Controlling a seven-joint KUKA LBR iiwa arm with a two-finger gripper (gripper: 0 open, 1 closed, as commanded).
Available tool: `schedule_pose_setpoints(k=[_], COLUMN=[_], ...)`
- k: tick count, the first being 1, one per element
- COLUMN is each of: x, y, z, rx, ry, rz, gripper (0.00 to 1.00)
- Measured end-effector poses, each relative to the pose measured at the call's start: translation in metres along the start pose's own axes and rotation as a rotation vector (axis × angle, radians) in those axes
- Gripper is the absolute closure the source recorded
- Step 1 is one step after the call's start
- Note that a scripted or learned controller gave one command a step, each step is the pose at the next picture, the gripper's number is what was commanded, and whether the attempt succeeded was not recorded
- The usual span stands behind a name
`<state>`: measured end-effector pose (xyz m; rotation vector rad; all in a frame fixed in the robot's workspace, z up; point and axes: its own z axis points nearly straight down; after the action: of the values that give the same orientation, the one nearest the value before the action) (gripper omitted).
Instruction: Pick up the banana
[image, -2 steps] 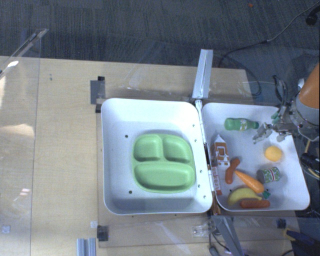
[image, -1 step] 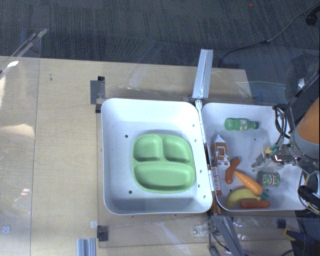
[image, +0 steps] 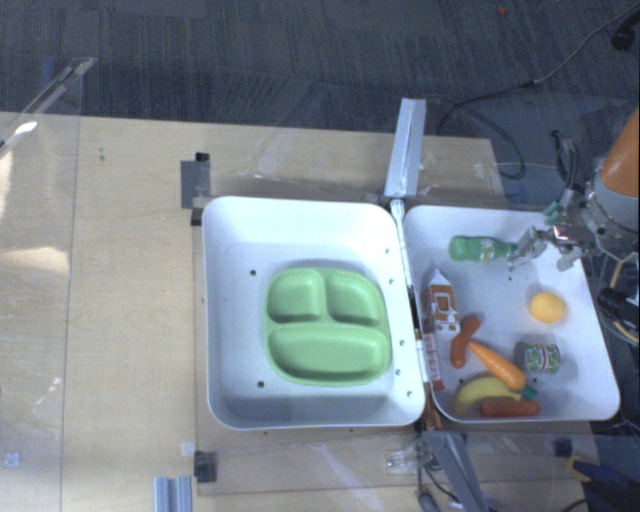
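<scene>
hanging at the upper right of the frame, the gripper (image: 545, 248) looks open and holds nothing. the banana (image: 480, 390) lies at the lower right, in the right bin (image: 600, 395), touching a carrot (image: 497, 364) and a red sausage (image: 508, 407). a grab could catch those 2 instead.

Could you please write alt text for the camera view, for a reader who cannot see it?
The gripper hovers at the right bin's far side beside a green bottle; the banana lies at the near edge among toy foods. A green divided tray sits in the left bin.
</scene>
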<state>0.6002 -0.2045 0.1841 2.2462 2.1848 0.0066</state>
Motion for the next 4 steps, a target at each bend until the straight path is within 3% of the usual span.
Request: schedule_pose_setpoints(k=[1, 2, 3, 4], x=[0.081, 0.071, 0.119, 0.070], y=[0.068, 0.017, 0.067, -0.025], z=[0.023, 0.075, 0.052, 0.094], rx=[0.002, 0.001, -0.001, -0.006], ry=[0.002, 0.002, 0.002, -0.001], rz=[-0.071, -0.224, -0.039, -0.021], gripper=[0.00, 0.00, 0.00, 0.00])
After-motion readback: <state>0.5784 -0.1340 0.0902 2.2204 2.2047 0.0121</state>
